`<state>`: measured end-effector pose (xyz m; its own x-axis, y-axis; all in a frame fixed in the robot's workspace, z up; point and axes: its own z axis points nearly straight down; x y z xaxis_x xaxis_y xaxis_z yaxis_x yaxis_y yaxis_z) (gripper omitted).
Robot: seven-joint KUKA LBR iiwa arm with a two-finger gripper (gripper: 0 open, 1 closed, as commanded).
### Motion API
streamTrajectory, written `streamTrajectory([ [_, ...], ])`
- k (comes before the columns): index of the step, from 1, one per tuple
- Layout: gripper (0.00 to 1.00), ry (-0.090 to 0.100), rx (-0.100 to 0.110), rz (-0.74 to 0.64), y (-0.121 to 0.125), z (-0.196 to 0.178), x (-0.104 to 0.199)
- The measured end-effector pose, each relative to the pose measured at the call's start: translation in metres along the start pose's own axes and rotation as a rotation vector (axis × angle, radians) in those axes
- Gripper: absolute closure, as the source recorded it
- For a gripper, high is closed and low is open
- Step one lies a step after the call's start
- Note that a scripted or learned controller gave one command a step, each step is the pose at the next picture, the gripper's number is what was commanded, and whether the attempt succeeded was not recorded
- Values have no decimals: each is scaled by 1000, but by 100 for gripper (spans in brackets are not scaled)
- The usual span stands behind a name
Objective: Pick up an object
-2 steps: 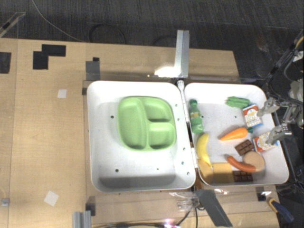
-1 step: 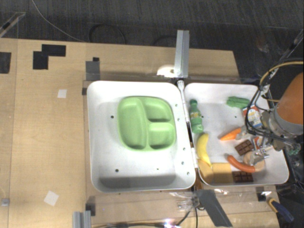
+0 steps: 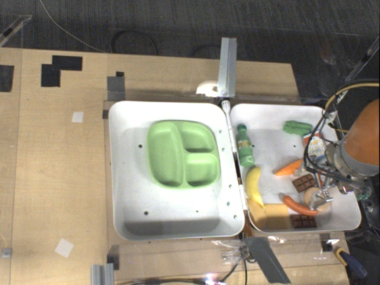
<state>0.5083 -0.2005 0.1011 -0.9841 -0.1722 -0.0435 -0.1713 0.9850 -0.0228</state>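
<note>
The right bin [image 3: 270, 120] holds several toy foods. A green bottle [image 3: 244, 145] lies along its left wall, with a yellow banana [image 3: 254, 186] below it. An orange carrot [image 3: 289, 168] sits mid-bin and a green piece [image 3: 297, 127] lies near the far wall. A brown chocolate bar [image 3: 304, 183] lies beside a red-orange sausage [image 3: 297, 205]. Another chocolate bar [image 3: 303, 221] and a tan block [image 3: 273, 214] rest at the near wall. My gripper [image 3: 323, 198] hangs low over the bin's right side, just right of the sausage's end, below the orange band [image 3: 363, 136].
The left bin [image 3: 127, 212] bears a green divided tray [image 3: 181, 153]. A metal post [image 3: 227, 67] stands behind the seam between the bins. Cables [image 3: 317, 150] loop off the wrist over the right bin. Wooden bench [image 3: 53, 177] lies to the left.
</note>
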Motion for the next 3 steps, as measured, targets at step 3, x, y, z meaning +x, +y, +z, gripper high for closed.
streamTrajectory([
  [3, 0, 30, -18, 77, 27, 15, -88],
])
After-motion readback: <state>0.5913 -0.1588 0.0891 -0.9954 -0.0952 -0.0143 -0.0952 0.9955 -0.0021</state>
